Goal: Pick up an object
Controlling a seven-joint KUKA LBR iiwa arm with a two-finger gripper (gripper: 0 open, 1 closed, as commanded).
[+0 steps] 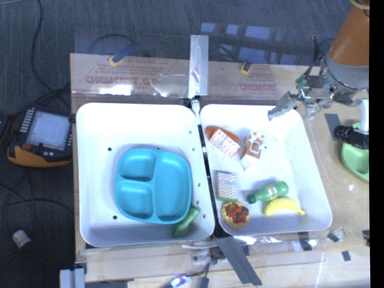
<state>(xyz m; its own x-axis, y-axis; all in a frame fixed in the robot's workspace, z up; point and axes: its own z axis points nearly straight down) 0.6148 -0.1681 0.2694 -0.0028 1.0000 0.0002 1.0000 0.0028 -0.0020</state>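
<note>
- A blue divided plate (153,183) lies in the middle of the left bin (96,125), which sits left of the right bin (315,179); the two touch along a shared middle edge.
- A green pepper-like piece (186,221) rests at the plate's lower right corner, against the left bin's wall.
- Inside the right bin, near its upper left, lies an orange-and-white packet (223,141).
- Just right of that packet sits a small red-and-white carton (254,146).
- Below the packet, along the right bin's left side, is a flat checkered packet (226,185), and below that a small round pizza toy (235,213).
- Toward the right bin's lower middle lies a green bottle (268,192), with a yellow banana (283,206) touching it just below.
- The gripper (281,109) hangs over the right bin's upper right corner, well apart from every object; whether its fingers are spread or pressed together cannot be told, and nothing shows between them.
</note>
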